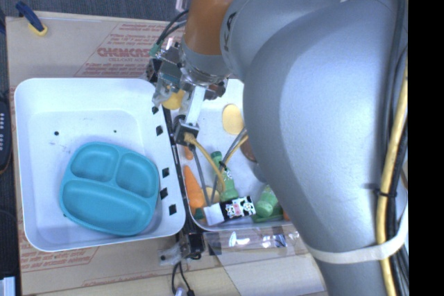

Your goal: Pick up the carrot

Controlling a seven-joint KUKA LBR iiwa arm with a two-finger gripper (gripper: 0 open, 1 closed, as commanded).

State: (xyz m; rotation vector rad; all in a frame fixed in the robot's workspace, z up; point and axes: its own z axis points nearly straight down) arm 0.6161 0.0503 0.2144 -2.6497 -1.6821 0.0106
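Lying seemingly against bin edge (180, 171): carrot (193, 188)

The tray (109, 187) is showing light blue against a white bin (28, 97). The carrot (193, 189) is showing orange. The carton (239, 207) is wearing black-and-white patches.

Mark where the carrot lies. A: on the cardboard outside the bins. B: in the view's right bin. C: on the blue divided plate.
B: the carrot lies in the right bin, by its left wall, while the blue divided plate sits in the left bin.
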